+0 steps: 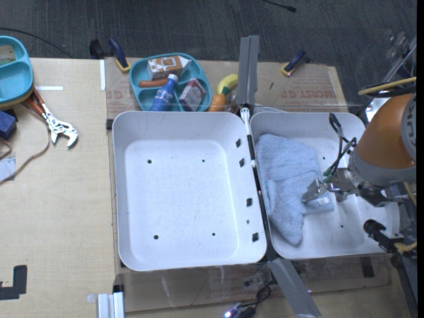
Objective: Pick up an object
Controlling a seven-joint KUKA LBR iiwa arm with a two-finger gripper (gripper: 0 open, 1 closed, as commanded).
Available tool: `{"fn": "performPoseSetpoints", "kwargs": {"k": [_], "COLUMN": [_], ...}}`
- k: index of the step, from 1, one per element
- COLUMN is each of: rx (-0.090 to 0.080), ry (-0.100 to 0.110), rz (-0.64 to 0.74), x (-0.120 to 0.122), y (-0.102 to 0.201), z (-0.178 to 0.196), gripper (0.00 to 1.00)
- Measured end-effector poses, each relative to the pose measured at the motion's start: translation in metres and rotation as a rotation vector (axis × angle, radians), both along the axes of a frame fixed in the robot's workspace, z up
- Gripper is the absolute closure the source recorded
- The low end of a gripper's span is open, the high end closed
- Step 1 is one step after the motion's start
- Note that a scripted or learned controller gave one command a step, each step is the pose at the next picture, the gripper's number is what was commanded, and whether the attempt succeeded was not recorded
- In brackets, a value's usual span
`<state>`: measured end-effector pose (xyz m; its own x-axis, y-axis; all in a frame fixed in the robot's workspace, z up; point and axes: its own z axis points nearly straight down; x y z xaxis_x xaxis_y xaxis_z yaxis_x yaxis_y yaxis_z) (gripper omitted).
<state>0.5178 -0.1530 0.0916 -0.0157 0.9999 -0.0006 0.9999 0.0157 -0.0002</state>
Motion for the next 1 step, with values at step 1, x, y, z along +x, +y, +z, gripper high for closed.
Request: {"fn": "performPoseSetpoints", "kwargs": {"k": [1], "rx": [0.001], "ry": [0.000], "rz": [0.040], "x": [0.0025], "y": [-0.0681], "z": [0.0387], "gripper": [0.00]}}
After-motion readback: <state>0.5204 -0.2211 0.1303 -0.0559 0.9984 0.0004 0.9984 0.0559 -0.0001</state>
